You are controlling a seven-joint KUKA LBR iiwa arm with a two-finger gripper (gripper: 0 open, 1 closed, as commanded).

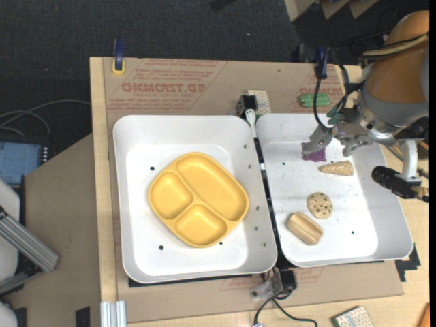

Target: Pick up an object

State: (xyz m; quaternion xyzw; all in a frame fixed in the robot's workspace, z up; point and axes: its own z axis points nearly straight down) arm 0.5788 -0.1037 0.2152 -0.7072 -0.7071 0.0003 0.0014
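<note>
The arm is reached in low over the right bin (381,247) from the right, its gripper (333,142) spread wide, one finger beside a small purple object (314,154) lying near the bin's far edge.

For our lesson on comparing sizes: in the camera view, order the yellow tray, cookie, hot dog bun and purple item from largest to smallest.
1. Yellow tray, by far.
2. Hot dog bun.
3. Cookie, nearly the bun's size, so that order is unsure.
4. Purple item, partly hidden under the gripper.
</note>
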